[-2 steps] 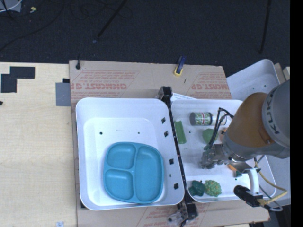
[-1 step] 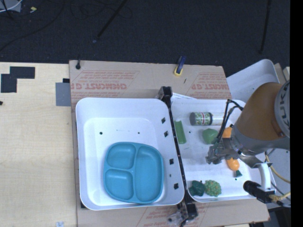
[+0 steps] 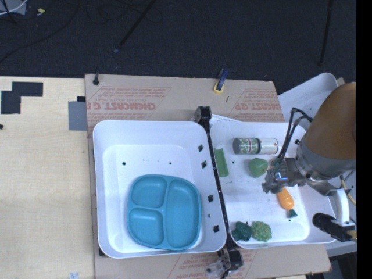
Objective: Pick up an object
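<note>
1. Camera view looks down on a desk (image 3: 40, 173) carrying two white bins: the left bin (image 3: 110, 150) and the right bin (image 3: 244, 211).
2. Cardboard (image 3: 174, 100) beneath them bears reversed red print I cannot read.
3. One blue divided plate (image 3: 164, 211) lies in the left bin.
4. One gripper (image 3: 273, 182) hangs over the right bin, just above one orange carrot (image 3: 285, 199); whether its fingers are spread or pressed together I cannot tell.
5. One can (image 3: 254, 146) has an unreadable label; four green pieces lie around it.
</note>
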